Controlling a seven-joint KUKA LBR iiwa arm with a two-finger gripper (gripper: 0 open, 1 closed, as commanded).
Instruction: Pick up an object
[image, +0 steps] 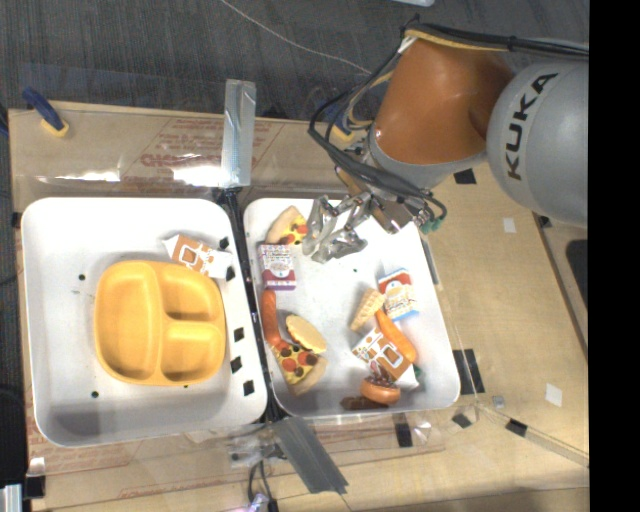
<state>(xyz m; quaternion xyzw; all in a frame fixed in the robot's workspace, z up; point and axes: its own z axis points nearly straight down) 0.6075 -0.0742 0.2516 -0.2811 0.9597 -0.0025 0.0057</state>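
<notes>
Hovering over the top of the right bin (440, 330), the gripper (335, 232) has its metal fingers spread a little and nothing between them. A pizza slice (287, 226) lies just to its left in the corner, with a small purple packet (277, 266) below it. Lower down sit a second pizza slice (300, 358), a thin sausage (268, 318), a wafer cone (365, 310), a carton (399, 294) and an orange box (385, 352), crowded close. The left bin (50, 270) holds a glossy yellow divided tray (158, 322), with a box (196, 256) at its upper edge.
</notes>
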